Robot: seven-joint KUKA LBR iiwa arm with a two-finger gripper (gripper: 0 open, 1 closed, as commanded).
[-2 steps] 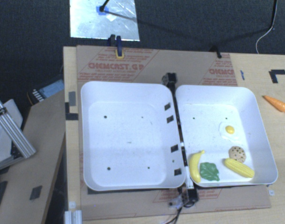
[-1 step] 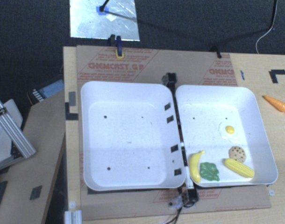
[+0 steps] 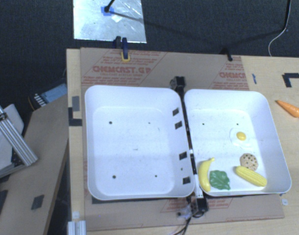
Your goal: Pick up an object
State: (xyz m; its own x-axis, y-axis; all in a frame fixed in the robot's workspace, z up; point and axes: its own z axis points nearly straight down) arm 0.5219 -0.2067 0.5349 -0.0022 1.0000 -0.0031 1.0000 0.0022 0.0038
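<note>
Evidently I have my candidates bunched at the lower right of the frame, in the right bin (image 3: 267,112): banana (image 3: 205,175), corn cob (image 3: 251,176), cookie (image 3: 248,160), fried egg (image 3: 240,136); finger state: cannot tell.

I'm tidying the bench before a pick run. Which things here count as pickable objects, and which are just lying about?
For the job, in the right bin:
banana
green leaf
corn cob
cookie
fried egg

Lying about:
carrot on the bench
clamp
foil sheet
</note>
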